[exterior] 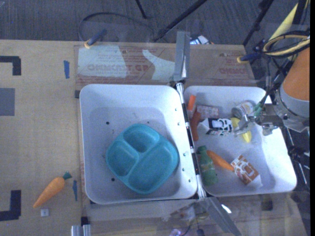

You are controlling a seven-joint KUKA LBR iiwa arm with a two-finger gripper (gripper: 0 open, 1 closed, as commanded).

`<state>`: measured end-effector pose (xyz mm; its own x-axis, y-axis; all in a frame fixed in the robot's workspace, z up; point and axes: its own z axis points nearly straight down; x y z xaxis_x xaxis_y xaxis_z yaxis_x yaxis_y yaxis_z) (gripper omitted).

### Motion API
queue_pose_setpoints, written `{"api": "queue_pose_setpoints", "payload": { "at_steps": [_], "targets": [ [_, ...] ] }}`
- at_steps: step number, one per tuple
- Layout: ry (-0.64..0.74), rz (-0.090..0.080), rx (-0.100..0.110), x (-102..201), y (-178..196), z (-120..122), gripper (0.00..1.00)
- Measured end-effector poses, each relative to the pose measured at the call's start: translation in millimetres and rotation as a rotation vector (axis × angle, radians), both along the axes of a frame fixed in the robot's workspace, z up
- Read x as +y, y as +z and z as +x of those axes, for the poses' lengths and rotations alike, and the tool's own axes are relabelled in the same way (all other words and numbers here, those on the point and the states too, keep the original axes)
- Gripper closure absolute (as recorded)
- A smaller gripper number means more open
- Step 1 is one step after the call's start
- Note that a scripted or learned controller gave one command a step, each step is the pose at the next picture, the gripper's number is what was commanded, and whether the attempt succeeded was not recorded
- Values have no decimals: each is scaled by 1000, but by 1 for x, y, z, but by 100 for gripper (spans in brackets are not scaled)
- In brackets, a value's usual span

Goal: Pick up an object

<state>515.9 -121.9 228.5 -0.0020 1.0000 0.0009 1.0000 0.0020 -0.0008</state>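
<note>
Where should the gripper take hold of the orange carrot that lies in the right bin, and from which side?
Grip the carrot at its thicker middle, coming from straight above, fingers across its width. It lies flat and slanted, its green end near the bin divider, with a small box close by its tip.

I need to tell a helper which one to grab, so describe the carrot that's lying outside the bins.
Start at the left white bin holding the blue divided plate. Look past its lower left corner onto the wooden bench. The carrot lies there alone, orange with a green top.

grey arm (295,90) reaches in — gripper (256,116) low, wrist tilted.
</note>
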Motion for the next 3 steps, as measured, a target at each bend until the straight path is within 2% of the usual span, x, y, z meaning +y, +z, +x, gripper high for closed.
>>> {"api": "queue_pose_setpoints", "payload": {
  "at_steps": [1, 2, 3],
  "targets": [
    [26, -2, -26, -12, -111, 70, 0],
    [-11, -2, -3, -28, -91, 74, 0],
    [-90, 1, -28, -44, -120, 100, 0]
  ]
}}
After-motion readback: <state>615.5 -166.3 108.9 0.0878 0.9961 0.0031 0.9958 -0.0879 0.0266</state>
